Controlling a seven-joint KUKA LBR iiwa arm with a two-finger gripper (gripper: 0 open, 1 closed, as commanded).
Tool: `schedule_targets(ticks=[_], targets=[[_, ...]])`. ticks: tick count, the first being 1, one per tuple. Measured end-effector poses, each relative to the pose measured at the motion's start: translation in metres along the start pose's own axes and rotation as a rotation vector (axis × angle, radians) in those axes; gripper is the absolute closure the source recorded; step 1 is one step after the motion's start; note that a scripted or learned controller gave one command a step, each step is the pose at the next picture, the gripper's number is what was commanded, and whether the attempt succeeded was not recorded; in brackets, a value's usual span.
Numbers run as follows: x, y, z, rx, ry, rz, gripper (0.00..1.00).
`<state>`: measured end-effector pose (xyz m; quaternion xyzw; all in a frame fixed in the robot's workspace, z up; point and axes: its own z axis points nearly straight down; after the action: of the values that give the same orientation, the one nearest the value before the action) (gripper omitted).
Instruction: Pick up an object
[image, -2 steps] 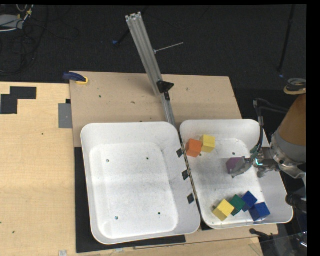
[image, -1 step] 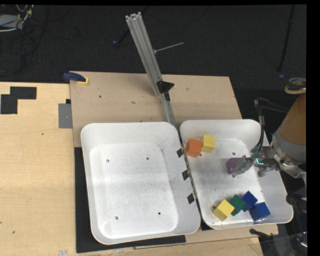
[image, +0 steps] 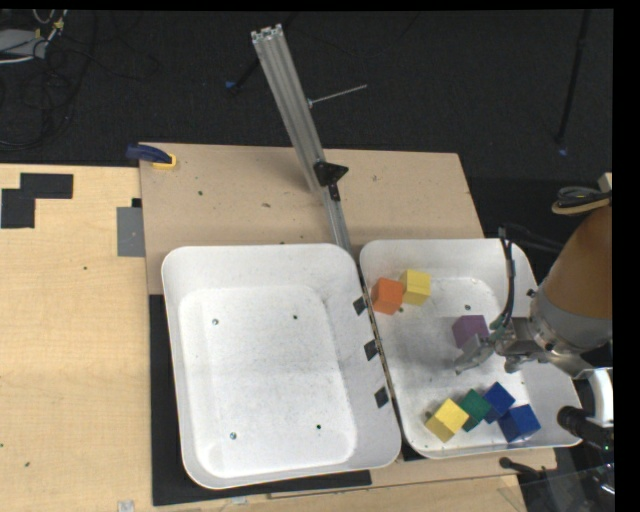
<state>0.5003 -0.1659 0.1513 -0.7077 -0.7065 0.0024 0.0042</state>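
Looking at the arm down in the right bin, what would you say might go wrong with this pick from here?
1. The claw sits low beside the purple block, so it may nudge that block away instead of gripping it.
2. The yellow block, green block and blue blocks lie packed together near the right bin front edge; a grasp there could catch two or slip off.

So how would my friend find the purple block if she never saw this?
Look in the right white bin, the one the gripper reaches into. Near its middle, just left of the gripper, sits the purple block by itself. It is the lone purple one; the others are orange, yellow, green and blue.
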Motion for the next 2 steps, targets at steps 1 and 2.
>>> schedule_targets(ticks=[1, 2], targets=[[0.0076, 0.0067, 0.0549, 0.000, 0.001, 0.002, 0.00], [0.0071, 0.0068, 0.0589, -0.006, -0.001, 0.006, 0.00]])
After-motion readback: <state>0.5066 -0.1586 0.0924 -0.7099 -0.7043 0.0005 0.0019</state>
